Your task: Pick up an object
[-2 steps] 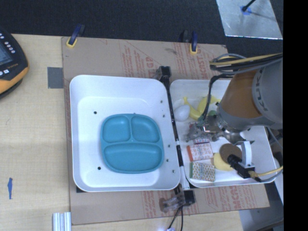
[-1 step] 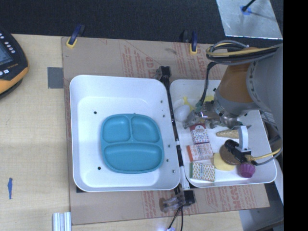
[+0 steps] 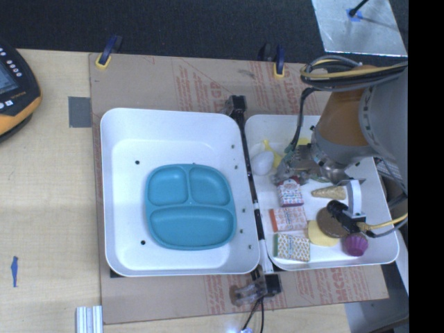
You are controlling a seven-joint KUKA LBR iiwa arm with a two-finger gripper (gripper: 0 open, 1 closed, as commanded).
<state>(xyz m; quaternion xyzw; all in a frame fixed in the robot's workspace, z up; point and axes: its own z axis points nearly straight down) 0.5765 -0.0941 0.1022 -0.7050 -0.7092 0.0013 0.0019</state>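
My gripper (image 3: 291, 171) reaches down into the right bin (image 3: 388, 255), near its upper left part. It hangs just above a red and white packet (image 3: 291, 195) and beside a white egg-shaped thing (image 3: 263, 162). A yellow piece (image 3: 279, 159) peeks out next to the gripper. Further down lie a second packet (image 3: 287, 218), a green patterned packet (image 3: 292, 247), a yellow disc (image 3: 318, 235), a brown disc (image 3: 329, 223), a purple ball (image 3: 355, 244) and a cone (image 3: 329, 192). The arm's body hides the bin's upper right part.
The left bin (image 3: 118, 151) holds a blue divided plate (image 3: 190, 206). A black divider and clamps (image 3: 238, 106) sit between the bins. A yellow and black device (image 3: 14, 89) lies at the bench's far left. Cables (image 3: 386, 222) run along the right bin's edge.
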